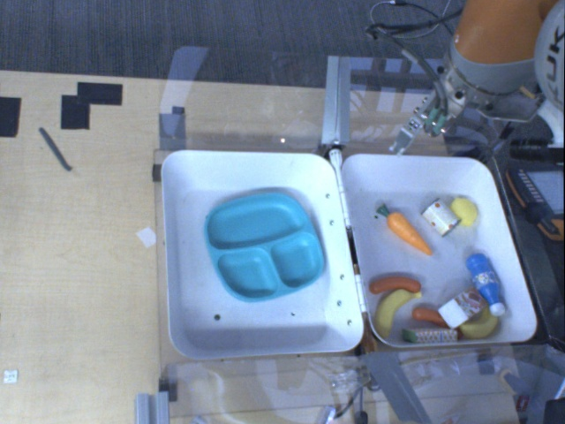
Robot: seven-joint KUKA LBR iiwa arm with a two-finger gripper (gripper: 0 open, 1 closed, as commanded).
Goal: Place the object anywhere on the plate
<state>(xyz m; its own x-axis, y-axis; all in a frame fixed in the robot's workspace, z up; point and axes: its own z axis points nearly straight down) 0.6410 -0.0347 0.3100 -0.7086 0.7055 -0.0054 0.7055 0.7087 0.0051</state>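
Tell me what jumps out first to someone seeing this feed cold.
The blue plate with three compartments, alone in the left bin, catches the eye first. Next is the clutter of toy food in the right bin: a carrot toward the middle, a blue bottle by the right wall, a banana near the front. The gripper hangs above the right bin's far edge.

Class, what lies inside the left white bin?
A blue plate with three compartments sits in the left bin. The bin floor beneath the plate is covered.
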